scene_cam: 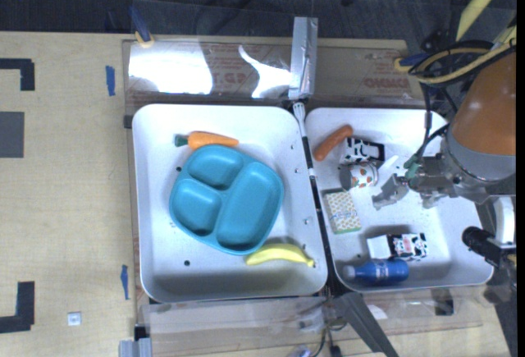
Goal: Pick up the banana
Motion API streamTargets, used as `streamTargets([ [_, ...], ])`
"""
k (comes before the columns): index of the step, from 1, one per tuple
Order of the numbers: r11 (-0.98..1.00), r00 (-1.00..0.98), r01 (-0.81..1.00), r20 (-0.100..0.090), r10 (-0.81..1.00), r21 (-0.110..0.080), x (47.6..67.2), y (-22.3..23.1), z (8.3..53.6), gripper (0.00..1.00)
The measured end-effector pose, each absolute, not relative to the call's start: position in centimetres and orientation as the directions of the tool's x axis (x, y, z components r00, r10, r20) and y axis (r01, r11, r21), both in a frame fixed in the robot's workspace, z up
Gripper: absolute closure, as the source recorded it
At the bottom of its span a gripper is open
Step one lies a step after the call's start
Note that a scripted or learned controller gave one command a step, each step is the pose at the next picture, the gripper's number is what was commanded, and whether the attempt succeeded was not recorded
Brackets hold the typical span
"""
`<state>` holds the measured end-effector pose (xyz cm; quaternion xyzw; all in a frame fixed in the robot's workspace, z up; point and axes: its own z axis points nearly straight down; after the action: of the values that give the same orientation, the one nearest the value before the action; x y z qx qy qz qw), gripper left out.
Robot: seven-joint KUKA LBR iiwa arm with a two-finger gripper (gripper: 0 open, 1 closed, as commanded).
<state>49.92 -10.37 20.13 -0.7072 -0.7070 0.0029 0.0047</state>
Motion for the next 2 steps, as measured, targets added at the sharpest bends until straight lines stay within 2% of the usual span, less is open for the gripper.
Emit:
streamTargets([
  [1, -0.084, 0.084, 0.996, -0.001, 0.996, -0.008, 47.91, -1.77, 24.27, 0.0],
  [2, -0.088, 0.088, 0.996, -0.003, 0.996, -0.015, 47.91, -1.88, 24.89, 1.0],
])
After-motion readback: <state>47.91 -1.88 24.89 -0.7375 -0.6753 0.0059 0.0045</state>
